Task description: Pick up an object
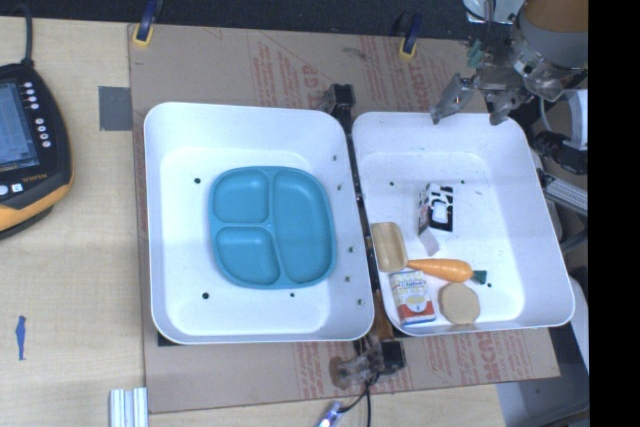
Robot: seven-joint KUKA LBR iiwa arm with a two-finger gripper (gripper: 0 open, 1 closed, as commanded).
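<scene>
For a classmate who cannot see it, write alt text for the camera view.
The end effector, fingers spread, hovers over the right bin's far edge, holding nothing. That bin holds a carrot, a small carton, a black-and-white packet and two tan pieces; the left bin holds a blue divided plate.

Glossy white plastic bins point(250, 320); matt blue plastic plate point(271, 226).

Two bins: left point(160, 215), right point(520, 175). One blue plate point(271, 226) in the left. Right holds five items: bread point(388, 246), carrot point(440, 268), carton point(411, 299), cookie point(461, 304), black-and-white packet point(437, 208).
</scene>
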